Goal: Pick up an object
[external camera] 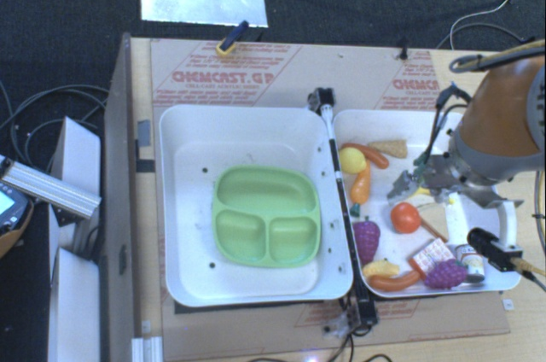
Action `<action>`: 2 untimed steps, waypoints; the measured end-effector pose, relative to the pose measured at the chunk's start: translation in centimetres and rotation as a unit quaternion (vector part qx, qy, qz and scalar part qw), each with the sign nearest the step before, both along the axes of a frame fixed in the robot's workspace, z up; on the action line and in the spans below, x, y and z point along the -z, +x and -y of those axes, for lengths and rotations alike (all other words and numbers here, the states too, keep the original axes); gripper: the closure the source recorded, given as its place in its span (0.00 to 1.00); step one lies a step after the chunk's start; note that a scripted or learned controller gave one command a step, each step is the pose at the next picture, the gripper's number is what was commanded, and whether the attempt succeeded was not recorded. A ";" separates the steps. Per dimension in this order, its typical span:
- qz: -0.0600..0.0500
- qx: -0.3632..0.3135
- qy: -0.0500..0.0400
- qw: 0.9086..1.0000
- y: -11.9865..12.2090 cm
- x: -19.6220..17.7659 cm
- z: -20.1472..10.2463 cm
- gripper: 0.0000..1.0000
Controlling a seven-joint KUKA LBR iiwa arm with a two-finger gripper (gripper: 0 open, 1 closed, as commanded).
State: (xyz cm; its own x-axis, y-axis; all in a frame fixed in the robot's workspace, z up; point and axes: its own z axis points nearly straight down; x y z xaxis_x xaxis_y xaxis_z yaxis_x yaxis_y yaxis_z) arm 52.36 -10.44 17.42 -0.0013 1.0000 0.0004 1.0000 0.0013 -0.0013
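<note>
My gripper [404, 186] hangs over the middle of the right bin [408, 123], open with nothing between its fingers. Just below it lies a red tomato [405, 218]. To its left are an orange carrot [361, 185], a yellow lemon [350, 158], a red-orange sausage [368, 154] and a tan bread wedge [389, 148]. Along the bin's front lie purple grapes [367, 239], a yellow banana [380, 269], a red hot dog [396, 283], a red-and-white box [429, 253] and a second grape bunch [445, 273]. A white bottle [455, 219] lies under the wrist.
The left bin [188, 181] holds a green divided plate [266, 215]. A black divider rail [337, 181] runs between the two bins. The grey and orange arm [508, 117] covers the right bin's far right side.
</note>
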 end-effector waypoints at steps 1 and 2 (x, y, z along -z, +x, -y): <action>0.006 0.000 -0.002 1.000 1.0 8.6 2.8 0.00; 0.009 -0.001 -0.002 1.000 0.5 8.5 3.1 0.00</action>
State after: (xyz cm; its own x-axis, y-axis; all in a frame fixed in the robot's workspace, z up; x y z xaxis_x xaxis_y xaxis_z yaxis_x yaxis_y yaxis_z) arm 52.81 -13.50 8.91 -0.0037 1.0000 -0.0038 0.9998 0.0037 0.0173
